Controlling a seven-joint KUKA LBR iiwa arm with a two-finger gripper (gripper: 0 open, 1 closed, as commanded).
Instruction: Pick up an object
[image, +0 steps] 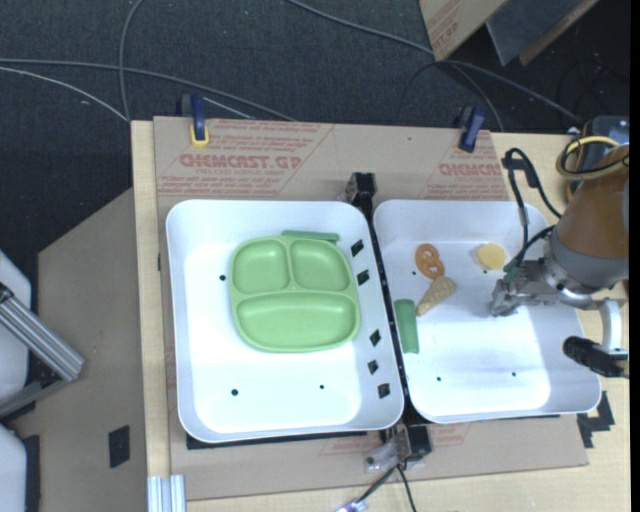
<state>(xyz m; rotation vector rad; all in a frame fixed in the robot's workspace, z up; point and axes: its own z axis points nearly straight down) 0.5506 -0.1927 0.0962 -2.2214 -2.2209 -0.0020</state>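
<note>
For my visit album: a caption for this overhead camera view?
Robot gripper hovers in the right bin near toy foods; green divided plate fills the left.

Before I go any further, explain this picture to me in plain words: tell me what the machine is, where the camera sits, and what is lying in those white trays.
One camera, fixed above a bench, looks down at a slant. The machine on the right is a robot arm, grey with an orange band, reaching in from that side. At its tip is a two-finger gripper, its hand, low over the right bin. I cannot tell whether it holds anything.

Two shallow white bins sit side by side. The left bin holds a green divided plate. The right bin holds small toy-like items: a pretzel, a pale yellow piece, a tan cone-shaped piece and a green stick near the dividing wall.

The arm's job is to pick one up.
</note>
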